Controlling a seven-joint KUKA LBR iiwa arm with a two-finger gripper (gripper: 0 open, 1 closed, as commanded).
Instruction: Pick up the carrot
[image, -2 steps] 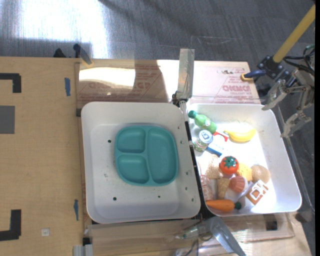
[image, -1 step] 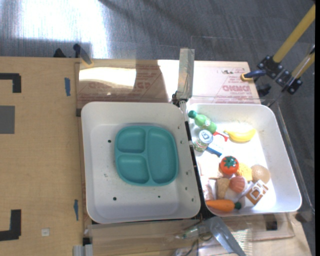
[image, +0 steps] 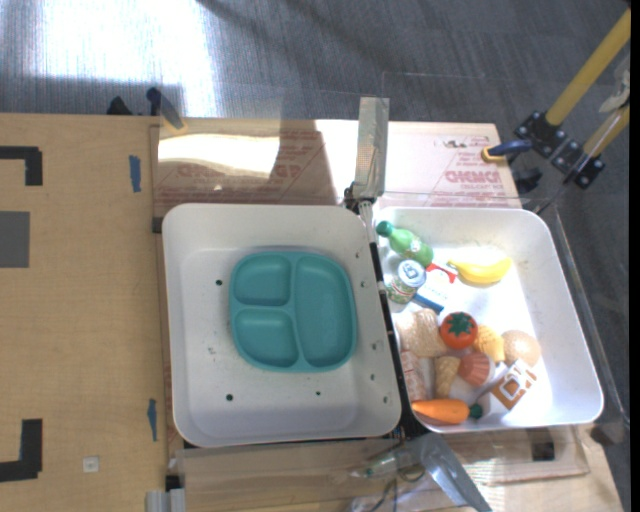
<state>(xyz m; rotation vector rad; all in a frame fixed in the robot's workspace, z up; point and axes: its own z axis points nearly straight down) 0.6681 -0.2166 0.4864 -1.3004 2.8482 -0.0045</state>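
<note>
- Carrot (image: 441, 410): orange, lying flat along the near wall of the right bin (image: 560, 265), just beside a small printed box (image: 512, 385).
- Tomato (image: 459, 330), banana (image: 481, 270), green bottle (image: 405, 243): farther back in the same bin.
- Left bin (image: 190, 250): holds a teal divided plate (image: 294, 309).
- Gripper: finger state cannot be told.
</note>
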